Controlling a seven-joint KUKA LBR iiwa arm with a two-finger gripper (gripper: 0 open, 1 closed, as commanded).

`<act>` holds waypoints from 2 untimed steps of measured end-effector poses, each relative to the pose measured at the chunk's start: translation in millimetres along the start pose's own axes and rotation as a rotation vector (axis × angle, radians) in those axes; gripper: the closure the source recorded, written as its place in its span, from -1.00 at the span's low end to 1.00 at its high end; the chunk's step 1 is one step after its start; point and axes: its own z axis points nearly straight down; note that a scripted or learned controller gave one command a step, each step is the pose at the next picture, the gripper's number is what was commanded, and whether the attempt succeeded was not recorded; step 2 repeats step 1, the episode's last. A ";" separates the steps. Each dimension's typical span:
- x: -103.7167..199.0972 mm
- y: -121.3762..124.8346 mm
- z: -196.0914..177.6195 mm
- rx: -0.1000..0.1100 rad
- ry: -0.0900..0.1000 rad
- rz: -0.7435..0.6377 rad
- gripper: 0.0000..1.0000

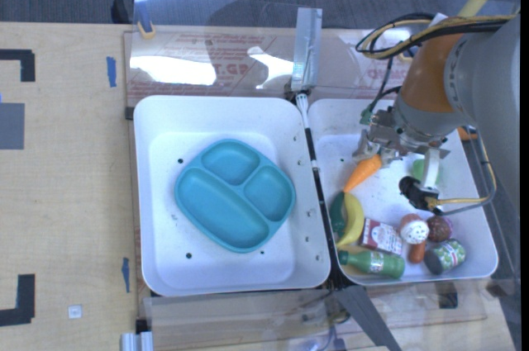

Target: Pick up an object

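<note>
We judge the carrot point(363, 173), at seven o'clock just below the gripper point(395, 144) whose finger state we cannot tell, light, stiff, slick, best pinched mid-body.

The arm point(488, 85) runs out of frame at the right edge, and its wrist hides the gripper's point(397, 149) fingers and part of the far right bin point(488, 258). A green-and-white item point(430, 170) beside it is largely covered. The green object point(337, 215) under the banana point(353, 217) is mostly hidden. Labels on the red packet point(382, 236) and small can point(446, 256) are too small to read.
</note>
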 end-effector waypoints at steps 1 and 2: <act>40.3 -49.6 -111.2 -0.001 0.003 0.030 1.00; 40.3 -49.6 -111.2 -0.001 0.003 0.030 1.00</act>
